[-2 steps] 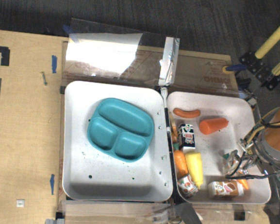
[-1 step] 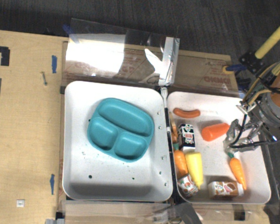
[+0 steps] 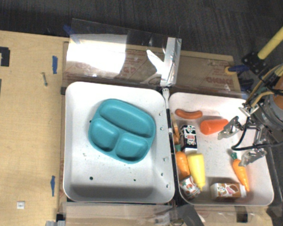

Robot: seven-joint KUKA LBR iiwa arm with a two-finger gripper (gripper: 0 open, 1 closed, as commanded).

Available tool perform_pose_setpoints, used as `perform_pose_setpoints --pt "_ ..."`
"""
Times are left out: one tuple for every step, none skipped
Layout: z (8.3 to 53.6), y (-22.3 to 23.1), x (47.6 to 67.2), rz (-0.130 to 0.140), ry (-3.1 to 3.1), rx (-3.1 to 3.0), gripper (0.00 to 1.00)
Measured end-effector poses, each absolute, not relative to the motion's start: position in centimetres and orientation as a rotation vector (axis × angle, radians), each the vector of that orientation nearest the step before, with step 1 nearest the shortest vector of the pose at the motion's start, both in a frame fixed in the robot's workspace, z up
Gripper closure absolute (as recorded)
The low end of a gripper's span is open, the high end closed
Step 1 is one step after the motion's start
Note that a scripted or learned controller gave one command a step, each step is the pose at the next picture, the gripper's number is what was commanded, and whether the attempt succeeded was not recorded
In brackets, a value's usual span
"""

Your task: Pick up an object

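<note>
Light is even and fairly bright, with strong white glare on the clear plastic sheet (image 3: pixel 112 56) at upper centre. Shadows under the teal tray (image 3: pixel 123 129) are soft, and the frame looks slightly grainy and soft.

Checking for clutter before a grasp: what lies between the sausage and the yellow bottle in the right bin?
In the camera view, a small black-and-white carton lies between the sausage and the yellow bottle.

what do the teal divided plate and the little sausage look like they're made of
Teal divided plate: probably moulded plastic, matte, one even colour with soft rounded compartment edges. Sausage: likely toy plastic or rubber, smooth with a slight sheen and uniform orange-red; too small to tell which.
</note>
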State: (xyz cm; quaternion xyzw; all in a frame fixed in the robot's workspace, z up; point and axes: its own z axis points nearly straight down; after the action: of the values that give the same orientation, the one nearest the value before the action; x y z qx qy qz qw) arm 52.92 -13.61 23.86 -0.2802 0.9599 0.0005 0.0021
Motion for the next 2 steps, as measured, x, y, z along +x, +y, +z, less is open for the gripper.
perform_pose_setpoints --pt "13.3 -18.8 51.7 0.005 3.043 -0.777 0.0" --pt "8.8 -22.0 51.9 -0.002 3.046 -0.733 0.0"
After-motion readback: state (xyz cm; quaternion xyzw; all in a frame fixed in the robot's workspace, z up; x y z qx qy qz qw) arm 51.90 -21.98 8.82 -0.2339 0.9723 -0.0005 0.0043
